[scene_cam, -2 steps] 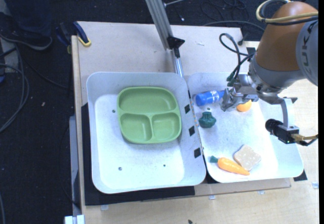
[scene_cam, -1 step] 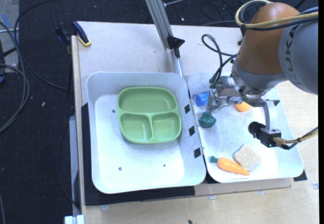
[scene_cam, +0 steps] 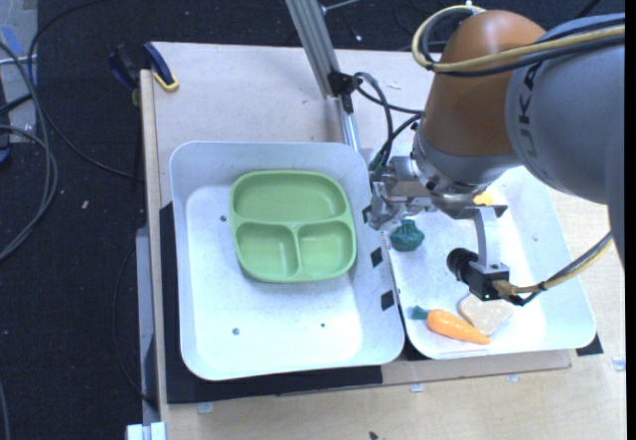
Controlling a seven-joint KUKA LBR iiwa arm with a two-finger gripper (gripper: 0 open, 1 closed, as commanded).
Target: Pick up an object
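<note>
you see the end effector low over the right bin, near its left edge; i cannot tell its state. the small teal object just below looks light and stiff; take it at the middle.

You are looking down at a robotics lab: a plywood bench with two white bins, black cables trailing over dark carpet at nine o'clock, and an aluminium mounting rail at twelve o'clock.

Legible text: partial white lettering "UK" on grey arm housing, at 2 o'clock. Nothing else readable.
</note>
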